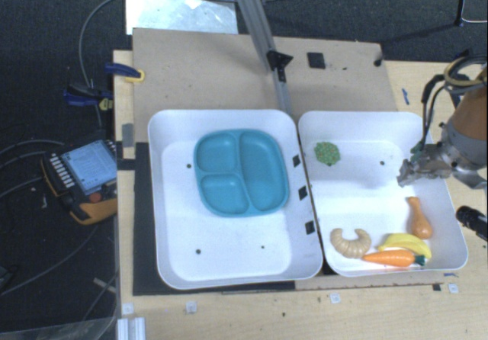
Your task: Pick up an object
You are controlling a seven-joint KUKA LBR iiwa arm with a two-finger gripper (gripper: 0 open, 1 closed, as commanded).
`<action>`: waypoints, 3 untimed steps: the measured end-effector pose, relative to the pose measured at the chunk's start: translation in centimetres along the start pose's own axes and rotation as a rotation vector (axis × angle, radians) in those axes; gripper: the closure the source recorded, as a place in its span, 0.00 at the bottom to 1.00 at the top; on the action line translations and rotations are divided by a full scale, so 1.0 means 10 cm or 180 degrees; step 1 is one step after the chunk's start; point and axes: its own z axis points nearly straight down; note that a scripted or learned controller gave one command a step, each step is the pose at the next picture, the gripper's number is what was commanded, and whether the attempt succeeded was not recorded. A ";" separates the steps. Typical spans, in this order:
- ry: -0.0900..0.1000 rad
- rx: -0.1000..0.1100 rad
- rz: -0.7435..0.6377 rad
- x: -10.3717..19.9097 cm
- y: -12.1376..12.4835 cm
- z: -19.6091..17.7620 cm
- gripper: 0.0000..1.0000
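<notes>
Your pincer [412, 172] hangs over the right edge of the right bin [358, 126]; you cannot tell from this view how it is set. Just near of it lies an orange drumstick [418, 218]. Along the near wall sit a yellow banana [407, 243], an orange carrot [392, 258] and a tan croissant [351, 242]. Green broccoli [327, 153] rests at the far left. You see 1 blue divided plate [241, 171] in the left bin [229, 255].

A tan worktop [198, 64] carries two white bins [229, 255], side by side. Left of it, on dark carpet [46, 11], lie a blue-screened handset [82, 167], clamps [114, 72] and looping cables [46, 255].
</notes>
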 end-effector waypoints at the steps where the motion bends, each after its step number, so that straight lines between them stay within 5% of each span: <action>1: 0.0002 0.0002 -0.0004 -0.04 -0.04 -0.46 1.00; 2: 0.0001 -0.0004 -0.0014 -0.04 -0.02 -1.01 1.00; 3: 0.0013 0.0012 -0.0029 0.45 -0.06 -1.06 1.00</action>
